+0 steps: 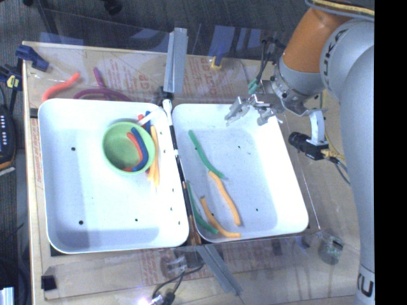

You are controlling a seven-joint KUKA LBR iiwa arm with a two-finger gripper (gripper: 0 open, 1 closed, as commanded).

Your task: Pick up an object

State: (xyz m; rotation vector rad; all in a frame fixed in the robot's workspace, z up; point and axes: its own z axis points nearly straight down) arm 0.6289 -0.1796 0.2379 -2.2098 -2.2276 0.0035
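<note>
My gripper [249, 111] hangs over the far edge of the right bin [280, 170], with its two metal fingers spread apart and nothing between them. Below it in that bin lie a thin green strip [205, 156], an orange strip [227, 199] and more green and orange strips [210, 221] near the front left corner. The left bin [70, 189] holds a green bowl [127, 146] with red, blue and orange pieces at its right side.
A grey metal bar [175, 59] stands behind the gap between the bins. An orange tool [60, 86] and a purple cable [102, 94] lie on the bench behind the left bin. The arm's grey body [346, 107] fills the right side.
</note>
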